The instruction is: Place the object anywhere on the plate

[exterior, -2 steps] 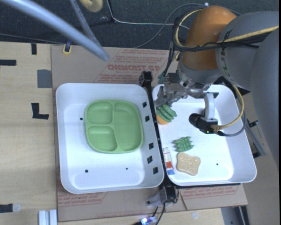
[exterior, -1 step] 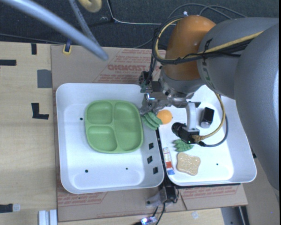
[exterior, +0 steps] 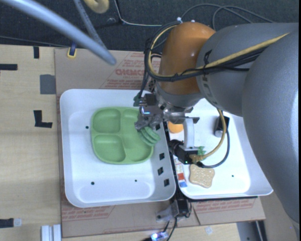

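One green, leaf-like object seemingly lies on the green plate; jaws' state unclear.

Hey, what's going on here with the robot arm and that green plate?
A grey and orange arm reaches in over two white bins. Its gripper hangs over the right edge of the green divided plate in the left bin, with a green object right below it at the plate's edge. A toast-shaped piece lies in the right bin.
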You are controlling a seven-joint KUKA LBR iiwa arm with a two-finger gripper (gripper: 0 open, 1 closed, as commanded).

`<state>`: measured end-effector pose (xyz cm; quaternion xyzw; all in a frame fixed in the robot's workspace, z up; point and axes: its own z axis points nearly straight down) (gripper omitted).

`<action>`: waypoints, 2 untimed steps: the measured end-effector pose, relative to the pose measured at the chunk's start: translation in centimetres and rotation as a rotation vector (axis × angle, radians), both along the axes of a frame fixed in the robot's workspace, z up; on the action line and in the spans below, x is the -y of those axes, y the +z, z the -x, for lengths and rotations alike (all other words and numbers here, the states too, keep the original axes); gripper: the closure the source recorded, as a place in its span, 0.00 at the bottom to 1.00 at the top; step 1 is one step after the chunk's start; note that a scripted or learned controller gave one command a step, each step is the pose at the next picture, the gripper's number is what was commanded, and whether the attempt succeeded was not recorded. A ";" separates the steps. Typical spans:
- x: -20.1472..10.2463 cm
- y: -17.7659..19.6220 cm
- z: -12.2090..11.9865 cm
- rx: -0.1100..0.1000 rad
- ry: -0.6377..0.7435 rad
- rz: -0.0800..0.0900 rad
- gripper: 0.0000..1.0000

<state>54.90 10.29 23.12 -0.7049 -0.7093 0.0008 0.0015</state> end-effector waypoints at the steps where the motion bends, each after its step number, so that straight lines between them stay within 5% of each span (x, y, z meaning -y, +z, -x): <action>1: -0.4 -1.8 1.1 -0.001 -0.005 0.003 1.00; 2: -0.4 -1.7 1.1 0.001 -0.006 0.002 0.00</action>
